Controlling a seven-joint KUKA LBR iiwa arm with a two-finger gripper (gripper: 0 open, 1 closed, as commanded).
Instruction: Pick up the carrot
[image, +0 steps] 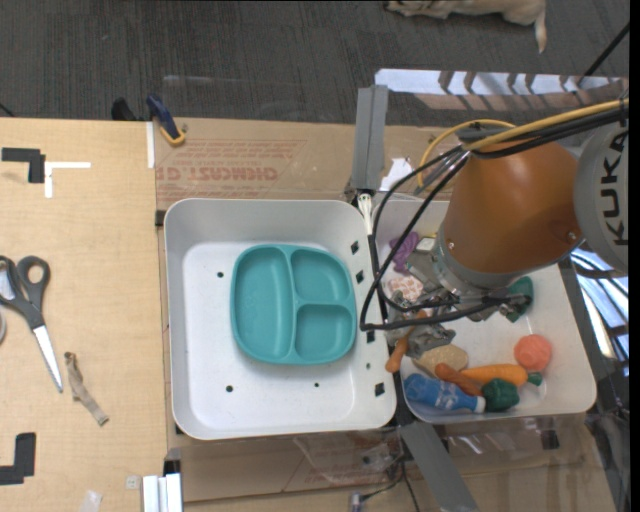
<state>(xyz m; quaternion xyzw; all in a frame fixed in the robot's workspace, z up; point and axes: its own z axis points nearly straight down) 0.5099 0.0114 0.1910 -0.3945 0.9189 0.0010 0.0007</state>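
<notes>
— So, where does the carrot (487, 377) lie?

— Toward the lower right of the frame, inside the right-hand bin (572, 395); it lies nearly level, its orange body pointing right toward a dark green piece (502, 396), with a blue object (443, 396) just below it.

— And the arm?

— The arm (510, 210) comes in from the right; its orange band covers the upper part of that bin; the gripper (432, 312) hangs beneath it, up and to the left of the carrot, near a pale speckled item (406, 288); black cables (400, 250) loop across it, so I cannot tell how the gripper is set.

— Anything else close by?

— A round orange fruit (533, 352) sits just right of the carrot; a tan piece (443, 358) lies to its left, possibly bread.

— And the other bin?

— The left bin (190, 330) fills the centre of the frame; a teal divided plate (293, 303) rests in it; scissors (30, 310) lie on the bench at the far left.
</notes>
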